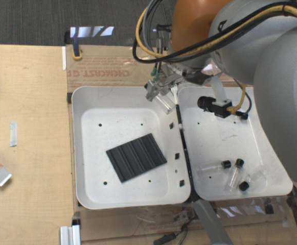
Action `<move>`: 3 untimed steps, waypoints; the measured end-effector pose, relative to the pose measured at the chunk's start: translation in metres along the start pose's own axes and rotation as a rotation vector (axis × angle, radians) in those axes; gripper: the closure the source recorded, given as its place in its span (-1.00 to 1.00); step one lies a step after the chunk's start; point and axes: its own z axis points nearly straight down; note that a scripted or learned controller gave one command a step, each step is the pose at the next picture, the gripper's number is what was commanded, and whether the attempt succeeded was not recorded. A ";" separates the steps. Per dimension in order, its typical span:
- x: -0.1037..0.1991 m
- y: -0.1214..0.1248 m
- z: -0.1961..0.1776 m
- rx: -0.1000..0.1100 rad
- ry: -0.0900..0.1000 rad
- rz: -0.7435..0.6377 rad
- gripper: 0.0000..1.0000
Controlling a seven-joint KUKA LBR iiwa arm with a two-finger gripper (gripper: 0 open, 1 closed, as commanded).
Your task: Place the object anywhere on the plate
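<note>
Arm's grey bulk (271,60) looms nearest. Pincer (161,93) hovers over the bins' divider — I can't tell its opening or any load. Clear tubes (235,175) lie in right bin; dark ridged plate (136,157) in left. Risk — tubes slip out.

Wooden bench (25,86), dark carpet floor (46,9)

Dark ribbed plate (136,157) in left bin (82,137), pincer (161,93) above rim
</note>
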 end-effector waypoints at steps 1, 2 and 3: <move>0.055 0.034 -0.032 0.000 0.000 -0.021 1.00; 0.116 0.027 -0.103 -0.001 0.000 -0.402 1.00; 0.127 0.016 -0.064 -0.001 0.001 -0.797 1.00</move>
